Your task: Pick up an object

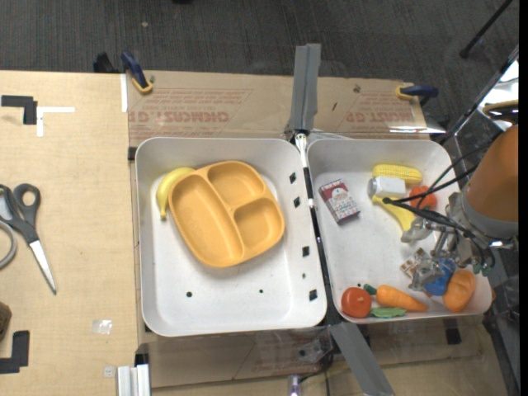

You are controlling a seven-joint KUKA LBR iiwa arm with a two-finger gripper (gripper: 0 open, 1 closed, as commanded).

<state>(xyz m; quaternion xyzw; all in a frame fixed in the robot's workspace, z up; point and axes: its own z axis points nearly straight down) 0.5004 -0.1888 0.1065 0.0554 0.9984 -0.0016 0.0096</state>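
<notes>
An object to pick, likely the small blue plastic toy [438, 280] in the right white bin [363, 246] on the worktop, sits beneath the metal gripper [429, 258]. We cannot tell how the jaws stand; we judge nothing lifted yet, so grasp and lift remain.

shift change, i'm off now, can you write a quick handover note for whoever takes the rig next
Gripper: low in the right bin, near its right wall, over a cluster of small items; grip state unclear from this view.
Right bin: corn cob, red-and-white box, tomato, carrot, orange piece, blue item beside the gripper.
Left bin: orange divided plate with a banana at its left edge.
Done: nothing visibly lifted.
Left: grasp one object and raise it.
</notes>
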